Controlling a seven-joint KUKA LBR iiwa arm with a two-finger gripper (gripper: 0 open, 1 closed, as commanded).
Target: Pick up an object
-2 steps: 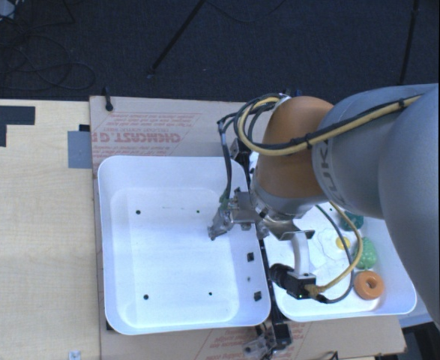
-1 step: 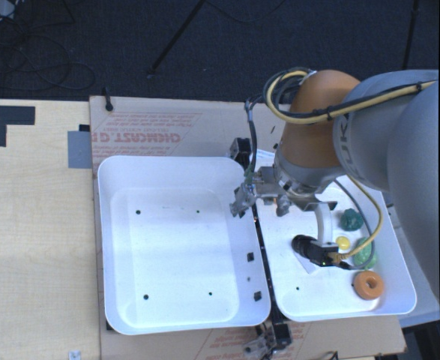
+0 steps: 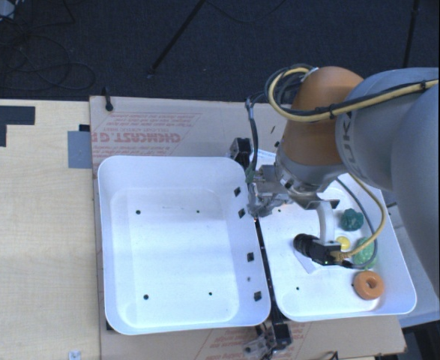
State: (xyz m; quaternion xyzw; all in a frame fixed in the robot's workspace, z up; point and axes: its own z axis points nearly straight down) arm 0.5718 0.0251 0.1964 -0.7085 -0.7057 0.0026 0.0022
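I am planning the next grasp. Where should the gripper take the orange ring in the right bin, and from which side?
Probably from straight above. The orange ring lies flat near the front corner of the right bin, so its hole faces up. One finger could go into the hole and the other outside, on the side away from the bin wall, pinching one part of the band. The green things lie apart from it.

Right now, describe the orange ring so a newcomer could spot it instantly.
Look at the right-hand white bin, the one under the grey arm. Go to its near right corner, just below the green things and the yellow piece. The orange ring lies there alone, the only doughnut shape with a hole through its middle.
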